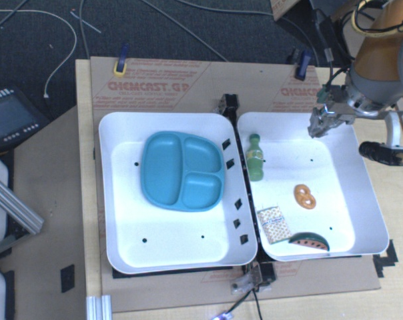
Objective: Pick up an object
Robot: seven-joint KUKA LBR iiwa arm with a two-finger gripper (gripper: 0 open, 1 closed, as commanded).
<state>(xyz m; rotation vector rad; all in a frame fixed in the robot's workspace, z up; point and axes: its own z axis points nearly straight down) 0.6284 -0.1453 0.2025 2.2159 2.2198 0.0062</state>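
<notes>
Watermelon slice: a toy wedge with a green rind and a red face (309,241) lies at the near rim of the right shallow white bin (361,179), well away from the gripper and toward the camera from it.
Patterned packet: a small square sachet with a speckled print (275,223) lies just left of the wedge, near the wall shared by the two bins.
Pretzel: a small orange-brown twisted pretzel (305,196) lies on the bin floor between the gripper and the wedge, apart from both.
Bottle: a green plastic bottle with a pale label (255,157) lies lengthwise along the right bin's left wall, left of the gripper and a little nearer the camera.
Plate: a light blue divided plate with three compartments (183,171) sits in the left shallow white bin (121,199), far left of the gripper.
Gripper: the grey two-finger gripper (319,127) hangs over the far right corner of the right bin, under the orange band of the arm (378,52); whether its fingers are spread or closed cannot be told, and nothing is seen between them.
Bench: a brown board with red print (161,79) bears both bins.
</notes>
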